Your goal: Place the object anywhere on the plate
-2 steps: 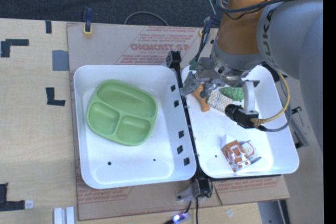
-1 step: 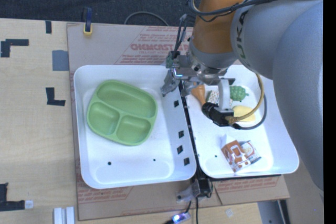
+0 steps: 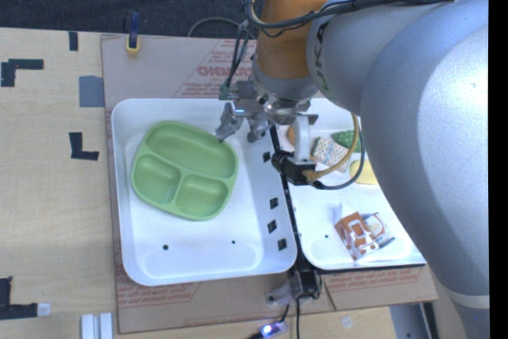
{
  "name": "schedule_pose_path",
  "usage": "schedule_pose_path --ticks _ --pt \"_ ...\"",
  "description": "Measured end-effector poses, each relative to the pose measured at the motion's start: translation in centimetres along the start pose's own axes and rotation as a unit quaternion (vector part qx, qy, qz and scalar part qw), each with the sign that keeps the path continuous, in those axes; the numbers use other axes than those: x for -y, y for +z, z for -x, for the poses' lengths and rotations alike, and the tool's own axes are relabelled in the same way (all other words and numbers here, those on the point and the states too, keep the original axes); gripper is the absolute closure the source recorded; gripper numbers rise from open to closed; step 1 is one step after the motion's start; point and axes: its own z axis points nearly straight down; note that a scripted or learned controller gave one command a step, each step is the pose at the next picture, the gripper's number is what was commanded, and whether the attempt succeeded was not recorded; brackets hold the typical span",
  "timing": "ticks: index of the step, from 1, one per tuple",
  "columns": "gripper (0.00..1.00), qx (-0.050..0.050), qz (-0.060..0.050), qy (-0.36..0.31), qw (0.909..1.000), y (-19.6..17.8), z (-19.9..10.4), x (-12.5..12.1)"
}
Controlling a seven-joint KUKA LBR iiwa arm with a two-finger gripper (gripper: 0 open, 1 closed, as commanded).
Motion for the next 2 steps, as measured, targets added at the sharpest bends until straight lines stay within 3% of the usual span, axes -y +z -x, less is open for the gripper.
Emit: schedule_pose_path --ticks 1,2 --pt "1.0 0.0 0.001 0.001 1.0 -0.2 -1.09 -0.62" --pt "0.0 0.0 0.0 0.001 1.0 -0.2 -1.06 -0.59"
